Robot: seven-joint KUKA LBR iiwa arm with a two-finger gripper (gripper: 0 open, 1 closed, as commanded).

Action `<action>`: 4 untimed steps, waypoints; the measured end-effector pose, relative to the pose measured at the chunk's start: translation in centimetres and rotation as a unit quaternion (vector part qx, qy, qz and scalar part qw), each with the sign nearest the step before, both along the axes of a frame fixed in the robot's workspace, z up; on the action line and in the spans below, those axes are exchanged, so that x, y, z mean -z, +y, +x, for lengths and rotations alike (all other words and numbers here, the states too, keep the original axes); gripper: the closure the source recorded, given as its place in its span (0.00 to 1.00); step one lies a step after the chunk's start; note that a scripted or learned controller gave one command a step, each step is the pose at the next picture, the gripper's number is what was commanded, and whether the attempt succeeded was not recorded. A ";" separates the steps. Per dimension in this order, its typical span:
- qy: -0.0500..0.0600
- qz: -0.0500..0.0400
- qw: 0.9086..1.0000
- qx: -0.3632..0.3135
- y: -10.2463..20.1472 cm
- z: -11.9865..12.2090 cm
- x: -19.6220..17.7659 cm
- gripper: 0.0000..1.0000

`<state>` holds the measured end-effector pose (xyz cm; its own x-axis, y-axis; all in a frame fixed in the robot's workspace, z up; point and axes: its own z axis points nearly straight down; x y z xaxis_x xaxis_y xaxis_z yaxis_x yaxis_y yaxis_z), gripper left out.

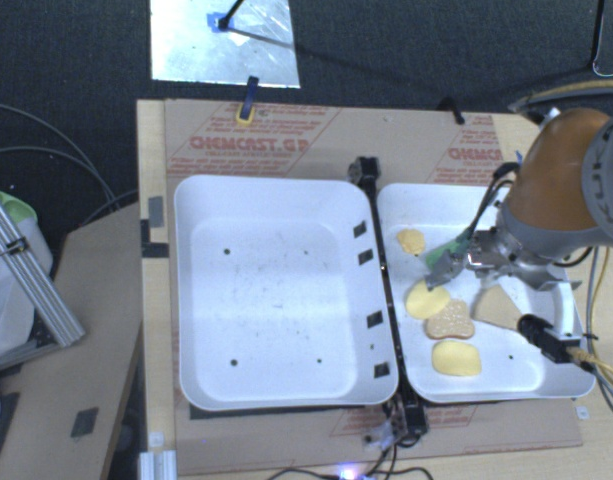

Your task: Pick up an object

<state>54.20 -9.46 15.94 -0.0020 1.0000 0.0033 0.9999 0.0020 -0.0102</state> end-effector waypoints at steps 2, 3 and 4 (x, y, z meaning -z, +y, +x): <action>-0.003 -0.001 1.000 0.002 0.8 -3.6 7.5 0.00; -0.010 -0.003 1.000 -0.001 -1.9 5.0 7.4 0.00; -0.008 -0.002 1.000 -0.001 -1.8 4.7 6.3 1.00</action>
<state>58.90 -11.28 9.60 -0.0034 1.0000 -0.0004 1.0000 0.0034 0.0060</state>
